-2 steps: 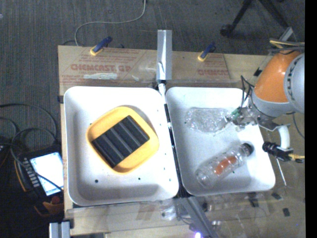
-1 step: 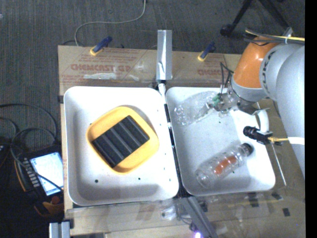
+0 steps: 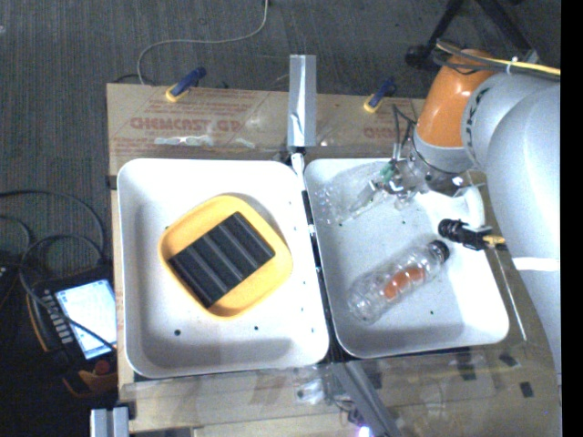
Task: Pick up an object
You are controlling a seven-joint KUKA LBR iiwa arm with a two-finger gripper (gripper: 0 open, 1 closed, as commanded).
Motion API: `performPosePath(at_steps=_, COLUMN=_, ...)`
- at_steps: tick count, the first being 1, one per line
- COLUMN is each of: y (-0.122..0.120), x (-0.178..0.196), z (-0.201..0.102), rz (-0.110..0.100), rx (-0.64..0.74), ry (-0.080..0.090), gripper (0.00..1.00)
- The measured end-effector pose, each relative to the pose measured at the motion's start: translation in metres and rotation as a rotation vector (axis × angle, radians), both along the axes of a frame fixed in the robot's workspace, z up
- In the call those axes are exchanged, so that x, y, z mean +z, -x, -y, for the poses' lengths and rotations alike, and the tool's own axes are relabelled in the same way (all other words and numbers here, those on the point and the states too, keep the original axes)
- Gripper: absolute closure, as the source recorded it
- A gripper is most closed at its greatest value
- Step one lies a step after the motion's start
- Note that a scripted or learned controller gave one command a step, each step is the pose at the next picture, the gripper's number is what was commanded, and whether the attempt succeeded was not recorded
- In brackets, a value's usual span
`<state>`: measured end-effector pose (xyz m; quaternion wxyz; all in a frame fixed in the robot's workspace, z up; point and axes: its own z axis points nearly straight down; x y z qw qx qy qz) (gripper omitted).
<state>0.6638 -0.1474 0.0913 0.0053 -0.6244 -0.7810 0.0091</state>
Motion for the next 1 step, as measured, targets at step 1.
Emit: performPosePath(at_steps=1, y=0.0298, x=0.0329, z=0.0422, rz=0.019, rx=0.029, ry=-0.005, gripper=0.00)
